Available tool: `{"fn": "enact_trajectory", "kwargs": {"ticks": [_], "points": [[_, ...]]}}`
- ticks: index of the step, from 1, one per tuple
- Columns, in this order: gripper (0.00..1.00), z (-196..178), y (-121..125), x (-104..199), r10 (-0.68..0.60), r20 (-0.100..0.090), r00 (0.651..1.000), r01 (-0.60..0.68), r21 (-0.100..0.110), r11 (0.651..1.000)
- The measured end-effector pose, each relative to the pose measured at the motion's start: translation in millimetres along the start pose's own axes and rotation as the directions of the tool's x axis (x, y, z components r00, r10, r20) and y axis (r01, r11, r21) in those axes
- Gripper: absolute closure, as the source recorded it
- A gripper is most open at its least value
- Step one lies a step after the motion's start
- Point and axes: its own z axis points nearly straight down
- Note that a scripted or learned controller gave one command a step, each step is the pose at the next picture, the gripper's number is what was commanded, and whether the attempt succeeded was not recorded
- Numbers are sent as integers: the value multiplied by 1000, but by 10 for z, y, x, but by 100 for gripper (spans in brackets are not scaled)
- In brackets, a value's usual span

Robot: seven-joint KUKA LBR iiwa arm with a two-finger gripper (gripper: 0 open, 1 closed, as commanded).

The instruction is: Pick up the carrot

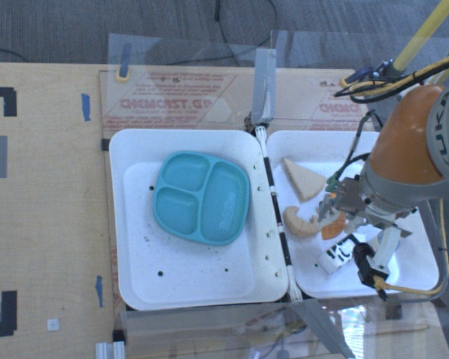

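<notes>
Camera view from above is showing my arm [408, 144] reaching in from the right and hanging over the right bin [426, 275], with the orange band above the wrist covering much of that bin's upper right. My tool [335, 214] is pointing down and to the left, sitting low over the middle of the right bin. I cannot tell how it is set, since the wrist housing and cables are blocking it.

The carrot [332, 230] is showing as a small orange patch right at the tool, just below its tip, and it is lying on the bin floor as far as I can judge; whether the tool is touching it I cannot tell. Just left of the carrot, a tan curved piece [299, 223] shaped like a croissant is lying near the bin's left wall. Above that, a pale wedge [305, 179] like a slice of bread is lying with its point toward the upper left. Below the carrot, a small white object with dark markings [338, 254] is resting partly under my arm's hardware.

In the left bin [135, 275], a teal divided plate [202, 197] with three compartments is sitting a little above center. Both bins are sitting side by side on the surface [45, 200].
</notes>
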Motion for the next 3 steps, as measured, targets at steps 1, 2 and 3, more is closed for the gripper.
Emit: {"fn": "enact_trajectory", "kwargs": {"ticks": [1, 2, 3], "points": [[100, 13, -260, 367, 363, 1, 932, -363, 2, 932], [100, 8, -194, 112, -388, 0, 922, 388, -1, 922], [100, -6, -210, 437, -878, 4, 479, 878, -4, 479]]}}
